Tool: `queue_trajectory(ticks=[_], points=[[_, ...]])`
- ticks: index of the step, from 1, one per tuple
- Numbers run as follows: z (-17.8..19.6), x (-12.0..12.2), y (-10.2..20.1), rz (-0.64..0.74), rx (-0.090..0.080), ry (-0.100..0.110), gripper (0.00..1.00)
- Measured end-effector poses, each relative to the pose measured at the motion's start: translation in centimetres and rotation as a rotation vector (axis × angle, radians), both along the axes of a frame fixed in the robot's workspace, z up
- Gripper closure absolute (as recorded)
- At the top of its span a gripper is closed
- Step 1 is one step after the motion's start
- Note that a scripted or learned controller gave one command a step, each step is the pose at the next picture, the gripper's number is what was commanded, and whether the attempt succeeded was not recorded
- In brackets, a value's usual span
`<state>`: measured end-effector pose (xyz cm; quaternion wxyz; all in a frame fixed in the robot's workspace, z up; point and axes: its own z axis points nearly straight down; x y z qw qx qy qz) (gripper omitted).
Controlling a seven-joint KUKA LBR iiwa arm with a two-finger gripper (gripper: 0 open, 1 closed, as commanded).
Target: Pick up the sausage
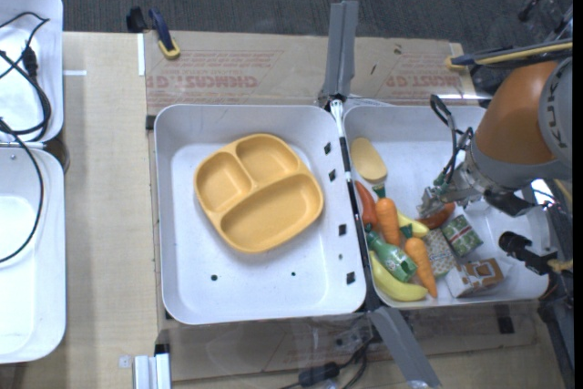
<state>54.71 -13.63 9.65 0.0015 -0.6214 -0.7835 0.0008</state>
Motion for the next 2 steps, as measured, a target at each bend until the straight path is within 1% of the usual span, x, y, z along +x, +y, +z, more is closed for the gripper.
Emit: queue_trajectory(ticks=[1, 2], points=[[13.87, 7.65, 6.08, 0.010, -0.003, -0.001, 1.00], [13.83, 7.63, 6.06, 0.010, -0.003, 0.000, 0.00]])
